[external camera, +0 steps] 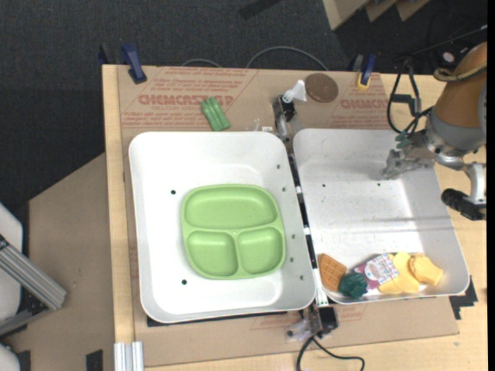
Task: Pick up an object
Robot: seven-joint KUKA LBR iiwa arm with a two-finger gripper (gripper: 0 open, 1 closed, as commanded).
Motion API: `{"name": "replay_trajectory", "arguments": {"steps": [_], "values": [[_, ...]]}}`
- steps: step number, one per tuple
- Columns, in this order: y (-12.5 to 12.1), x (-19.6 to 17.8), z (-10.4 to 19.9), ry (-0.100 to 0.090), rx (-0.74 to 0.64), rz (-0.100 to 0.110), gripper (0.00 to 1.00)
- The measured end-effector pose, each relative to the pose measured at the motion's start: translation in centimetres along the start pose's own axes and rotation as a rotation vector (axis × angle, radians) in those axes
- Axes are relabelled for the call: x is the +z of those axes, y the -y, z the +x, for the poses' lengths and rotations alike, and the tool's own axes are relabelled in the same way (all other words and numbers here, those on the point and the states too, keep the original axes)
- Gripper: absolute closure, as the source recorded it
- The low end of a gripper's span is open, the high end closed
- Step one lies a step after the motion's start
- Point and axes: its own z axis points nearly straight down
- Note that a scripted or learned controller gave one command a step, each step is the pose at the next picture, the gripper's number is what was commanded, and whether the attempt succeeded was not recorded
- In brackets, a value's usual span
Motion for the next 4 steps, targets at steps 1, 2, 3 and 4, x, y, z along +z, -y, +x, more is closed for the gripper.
{"name": "replay_trajectory", "arguments": {"steps": [1, 2, 3, 4], "values": [[5.4, -3.6, -0.2, 0.0, 0.004, 0.008, 1.0], [11.0, -9.8, 5.2, -0.003, -0.001, 0.008, 1.0], [3.8, -8.5, 0.3, 0.006, 0.0, -0.003, 1.0], [10.4, -3.2, -0.2, -0.003, 0.005, 0.013, 1.0]]}}
